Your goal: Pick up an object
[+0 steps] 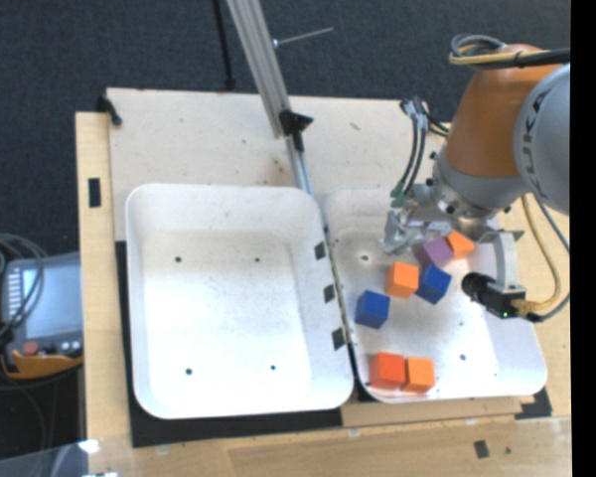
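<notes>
Nearby, blue cube (372, 309) beside orange cube (403, 279)

Grey arm (546, 137), orange band, green cables

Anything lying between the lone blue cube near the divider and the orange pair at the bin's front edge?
No. In the camera view, only bare white bin floor separates the blue cube from the orange pair.

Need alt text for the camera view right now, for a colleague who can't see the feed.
The gripper hangs low in the right bin, just left of a purple block in a cluster of orange and blue blocks. Two orange blocks lie near that bin's front edge, a lone blue block sits between, and the left bin adjoins it.
</notes>
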### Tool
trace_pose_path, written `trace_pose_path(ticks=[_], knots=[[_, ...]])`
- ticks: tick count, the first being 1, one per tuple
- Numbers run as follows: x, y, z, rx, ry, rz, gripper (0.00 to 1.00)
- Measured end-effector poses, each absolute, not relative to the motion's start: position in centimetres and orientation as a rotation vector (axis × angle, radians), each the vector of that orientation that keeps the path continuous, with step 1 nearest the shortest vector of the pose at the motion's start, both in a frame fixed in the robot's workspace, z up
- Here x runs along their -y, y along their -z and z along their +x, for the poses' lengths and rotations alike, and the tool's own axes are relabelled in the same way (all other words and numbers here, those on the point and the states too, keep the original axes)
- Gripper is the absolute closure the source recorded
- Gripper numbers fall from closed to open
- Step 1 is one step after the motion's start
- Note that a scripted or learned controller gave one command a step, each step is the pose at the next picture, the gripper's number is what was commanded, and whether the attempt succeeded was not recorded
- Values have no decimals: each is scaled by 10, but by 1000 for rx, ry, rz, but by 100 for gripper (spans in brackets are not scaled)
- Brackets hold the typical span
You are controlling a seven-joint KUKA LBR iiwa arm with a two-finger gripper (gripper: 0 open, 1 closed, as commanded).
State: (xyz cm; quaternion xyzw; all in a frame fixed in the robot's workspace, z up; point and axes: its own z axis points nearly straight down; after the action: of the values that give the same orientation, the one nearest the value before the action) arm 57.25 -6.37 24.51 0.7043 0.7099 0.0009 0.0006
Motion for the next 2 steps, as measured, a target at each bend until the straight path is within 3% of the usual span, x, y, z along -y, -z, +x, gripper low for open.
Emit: trace_pose_path(ticks=[2], knots=[[-30,-246,612,-2229,-5,2213,100]])
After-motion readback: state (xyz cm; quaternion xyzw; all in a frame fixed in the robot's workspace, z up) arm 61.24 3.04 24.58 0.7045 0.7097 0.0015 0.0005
